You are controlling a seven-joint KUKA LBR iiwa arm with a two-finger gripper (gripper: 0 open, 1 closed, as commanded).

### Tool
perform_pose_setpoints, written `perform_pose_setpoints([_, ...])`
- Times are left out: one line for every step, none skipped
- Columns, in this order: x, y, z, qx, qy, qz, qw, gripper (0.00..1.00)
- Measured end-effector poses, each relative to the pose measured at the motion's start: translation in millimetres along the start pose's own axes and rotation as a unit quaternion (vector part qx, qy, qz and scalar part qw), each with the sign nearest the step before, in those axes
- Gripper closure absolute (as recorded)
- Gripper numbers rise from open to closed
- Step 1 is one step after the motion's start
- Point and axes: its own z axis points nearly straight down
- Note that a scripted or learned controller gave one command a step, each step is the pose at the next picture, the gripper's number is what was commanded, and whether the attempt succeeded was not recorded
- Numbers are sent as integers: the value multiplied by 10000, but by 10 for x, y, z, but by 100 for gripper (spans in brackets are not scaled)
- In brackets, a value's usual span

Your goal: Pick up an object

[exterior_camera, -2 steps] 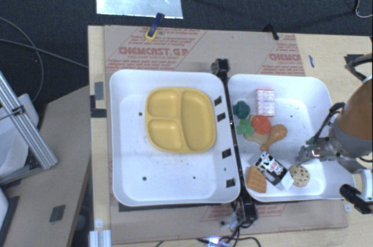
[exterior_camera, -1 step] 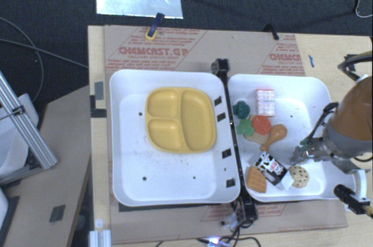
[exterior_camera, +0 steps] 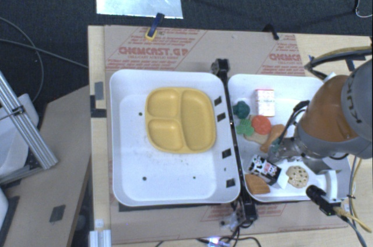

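We hover our jaws (exterior_camera: 278,150), state unclear, above the black-and-white toy (exterior_camera: 264,168) at the right bin's (exterior_camera: 291,82) six o'clock; descend next.

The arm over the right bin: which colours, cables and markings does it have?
The arm is grey, with a broad orange band above the wrist and part of dark lettering on the grey shell. A thin black cable loops beside the band. The gripper is a small dark metal part.

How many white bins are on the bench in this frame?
2. The left bin holds a yellow divided plate; the right bin holds small items, with the arm covering part of it.
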Motion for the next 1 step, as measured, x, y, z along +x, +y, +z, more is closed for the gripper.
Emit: perform_pose_setpoints([404,80,-1326,-78,-13,-4,10000,100])
